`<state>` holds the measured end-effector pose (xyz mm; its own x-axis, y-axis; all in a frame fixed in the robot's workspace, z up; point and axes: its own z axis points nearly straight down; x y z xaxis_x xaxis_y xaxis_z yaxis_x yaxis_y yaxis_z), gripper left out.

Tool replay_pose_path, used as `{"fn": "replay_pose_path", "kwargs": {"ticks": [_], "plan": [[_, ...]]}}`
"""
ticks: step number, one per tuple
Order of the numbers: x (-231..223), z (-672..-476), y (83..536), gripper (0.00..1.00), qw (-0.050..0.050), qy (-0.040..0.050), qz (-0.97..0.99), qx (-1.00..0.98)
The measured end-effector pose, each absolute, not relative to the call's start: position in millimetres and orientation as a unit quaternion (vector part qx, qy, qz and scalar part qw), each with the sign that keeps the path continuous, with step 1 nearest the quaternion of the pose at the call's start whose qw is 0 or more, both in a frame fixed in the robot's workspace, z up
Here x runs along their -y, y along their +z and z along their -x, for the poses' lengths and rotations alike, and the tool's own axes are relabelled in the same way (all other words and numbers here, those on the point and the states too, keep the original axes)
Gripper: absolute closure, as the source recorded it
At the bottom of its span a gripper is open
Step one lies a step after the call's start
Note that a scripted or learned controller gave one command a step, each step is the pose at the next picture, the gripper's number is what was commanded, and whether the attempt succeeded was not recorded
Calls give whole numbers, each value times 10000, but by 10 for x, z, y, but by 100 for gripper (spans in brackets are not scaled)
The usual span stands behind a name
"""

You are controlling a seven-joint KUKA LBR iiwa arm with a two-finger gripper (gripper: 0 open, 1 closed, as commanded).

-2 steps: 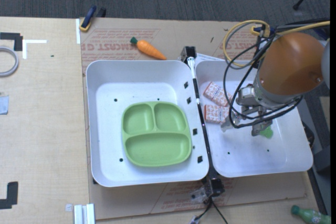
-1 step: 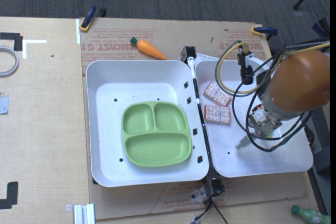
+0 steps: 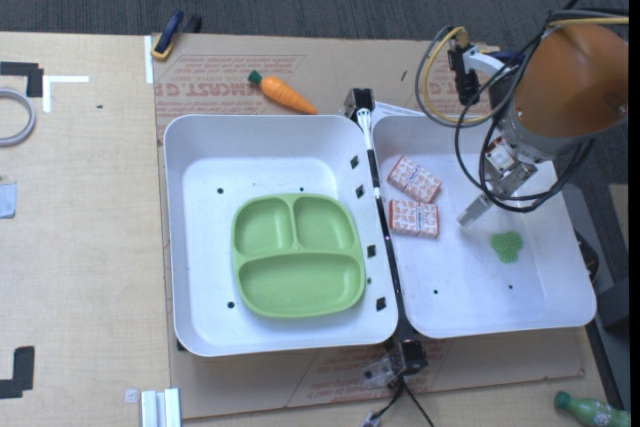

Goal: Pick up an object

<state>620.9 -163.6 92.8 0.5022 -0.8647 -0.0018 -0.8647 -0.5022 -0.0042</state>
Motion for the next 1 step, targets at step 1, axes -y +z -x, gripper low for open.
{"fn": "replay_pose_path", "kwargs": {"ticks": [1], "plan": [[1912,-6091,1401,0,21,-2,8820,-4713]]}}
